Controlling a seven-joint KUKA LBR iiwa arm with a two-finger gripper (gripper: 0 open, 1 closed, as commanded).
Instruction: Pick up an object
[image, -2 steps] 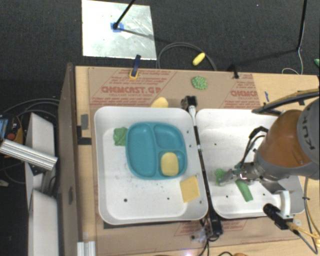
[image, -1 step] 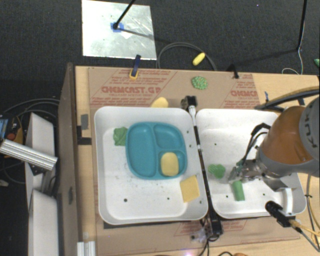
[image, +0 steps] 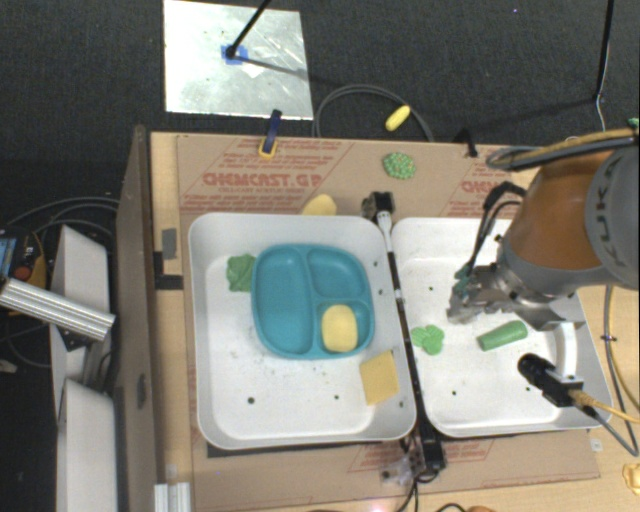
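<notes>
In the right bin: the tool (image: 462, 300) hangs low over the white floor, under the grey arm (image: 560, 235) with its orange band.
Tool state: cannot tell how it stands or whether it has anything; the wrist hides it and the tip is dark and blurred.
Nearest things: a green clump (image: 430, 339) just below and to the left of the tool; a green bar (image: 501, 335) just below and to its right. Both lie on the right bin (image: 440, 245), apart from each other.
Likely target: one of these two, by my judgement; which one I cannot say.
Clump handling: looks like a light, knobbly plastic toy, probably stiff; take it across its narrow middle.
Bar handling: looks light, smooth and rounded, so it may roll or slip; close across its short width, near mid-length.
Further left of tool: left bin (image: 215, 400) with a blue plate (image: 285, 300), a yellow lump (image: 340, 328) and a tan slab (image: 379, 378).
Risk: smooth bin floor, so a glancing touch would likely push either piece away.
</notes>
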